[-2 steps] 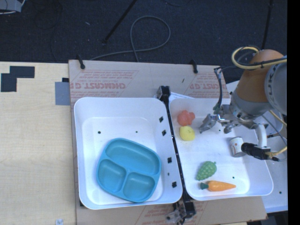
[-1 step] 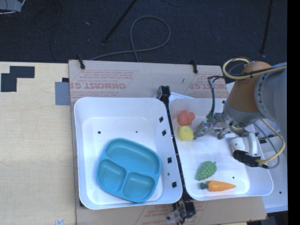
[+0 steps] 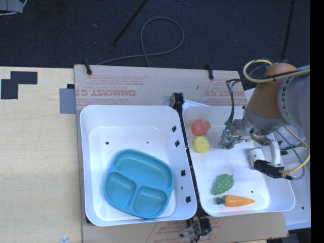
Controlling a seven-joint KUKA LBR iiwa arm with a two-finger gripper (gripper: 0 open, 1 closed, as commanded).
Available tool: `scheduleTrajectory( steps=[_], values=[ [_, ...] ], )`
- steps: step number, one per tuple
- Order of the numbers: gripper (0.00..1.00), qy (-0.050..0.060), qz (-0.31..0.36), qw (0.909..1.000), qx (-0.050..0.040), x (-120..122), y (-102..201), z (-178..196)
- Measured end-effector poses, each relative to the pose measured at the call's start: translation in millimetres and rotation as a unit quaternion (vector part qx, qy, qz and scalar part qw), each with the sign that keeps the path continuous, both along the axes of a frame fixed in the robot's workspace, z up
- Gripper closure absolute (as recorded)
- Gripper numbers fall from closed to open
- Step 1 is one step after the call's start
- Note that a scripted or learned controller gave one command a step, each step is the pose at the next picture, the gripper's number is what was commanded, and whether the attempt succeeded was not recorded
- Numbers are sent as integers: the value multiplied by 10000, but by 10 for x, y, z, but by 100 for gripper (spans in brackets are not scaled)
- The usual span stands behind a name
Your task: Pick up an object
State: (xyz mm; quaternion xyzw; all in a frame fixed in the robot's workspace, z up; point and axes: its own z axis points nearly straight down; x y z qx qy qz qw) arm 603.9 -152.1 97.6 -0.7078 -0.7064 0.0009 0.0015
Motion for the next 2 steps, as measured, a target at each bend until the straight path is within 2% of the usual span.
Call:
scheduleTrajectory(
  steps=[1, 2],
  values=[
    [100, -24, -4, 10000, -5, -52, 23, 447],
    [100, -36, -16, 10000, -10, -98, -41, 1054]
  ],
)
